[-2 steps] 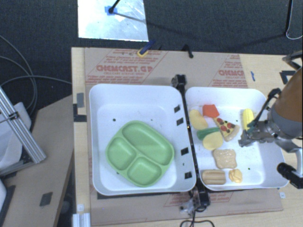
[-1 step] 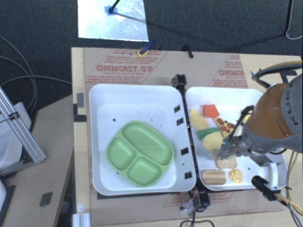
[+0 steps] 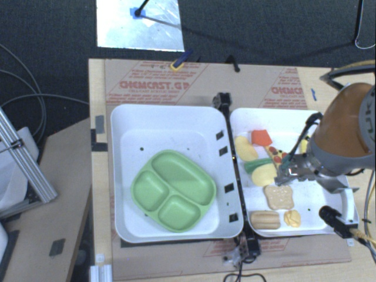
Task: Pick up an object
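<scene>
Toy foods lie in the right bin (image 3: 305, 120): an orange block (image 3: 261, 137), a yellow banana-like piece (image 3: 245, 148), a green piece (image 3: 257, 164), a yellow lump (image 3: 264, 174), a red-and-yellow piece (image 3: 274, 153), a slice of toast (image 3: 278, 197), a bread roll (image 3: 265, 219) and a small yellow item (image 3: 292, 218). My gripper (image 3: 286, 175) hangs low over the bin's middle, just above the toast and beside the yellow lump. Whether anything sits between its fingers cannot be made out.
The left bin (image 3: 170, 117) holds a green divided plate (image 3: 173, 189). A black divider with clips (image 3: 229, 157) runs between the bins. The grey arm with its orange band (image 3: 349, 125) covers the right bin's right side. Cables and a metal frame (image 3: 20, 157) lie left of the bench.
</scene>
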Motion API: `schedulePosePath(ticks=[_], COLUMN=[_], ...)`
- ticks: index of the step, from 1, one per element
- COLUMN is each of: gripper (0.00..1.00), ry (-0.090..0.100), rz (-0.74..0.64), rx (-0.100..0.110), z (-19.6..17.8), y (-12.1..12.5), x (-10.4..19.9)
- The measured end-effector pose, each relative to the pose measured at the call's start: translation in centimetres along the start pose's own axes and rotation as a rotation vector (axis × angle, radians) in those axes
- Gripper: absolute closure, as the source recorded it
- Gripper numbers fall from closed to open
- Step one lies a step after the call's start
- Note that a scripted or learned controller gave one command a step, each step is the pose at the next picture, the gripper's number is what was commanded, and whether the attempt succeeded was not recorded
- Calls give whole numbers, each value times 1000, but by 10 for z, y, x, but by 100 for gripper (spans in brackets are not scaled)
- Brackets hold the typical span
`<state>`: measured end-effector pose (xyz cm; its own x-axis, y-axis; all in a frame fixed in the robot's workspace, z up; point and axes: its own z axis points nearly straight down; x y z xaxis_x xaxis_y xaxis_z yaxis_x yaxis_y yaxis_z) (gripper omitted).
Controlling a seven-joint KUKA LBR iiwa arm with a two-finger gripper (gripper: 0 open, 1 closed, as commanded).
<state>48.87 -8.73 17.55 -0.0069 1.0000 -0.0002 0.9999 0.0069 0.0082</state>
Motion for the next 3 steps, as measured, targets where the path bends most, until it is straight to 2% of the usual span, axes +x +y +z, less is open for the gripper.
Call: schedulePosePath(ticks=[1, 2, 3], gripper=[100, 100, 100], ry=[2, 0, 0], rz=[0, 9, 0], rx=[5, 15, -1], z=[-9, 69, -13], y=[6, -5, 1], x=[30, 2, 26])
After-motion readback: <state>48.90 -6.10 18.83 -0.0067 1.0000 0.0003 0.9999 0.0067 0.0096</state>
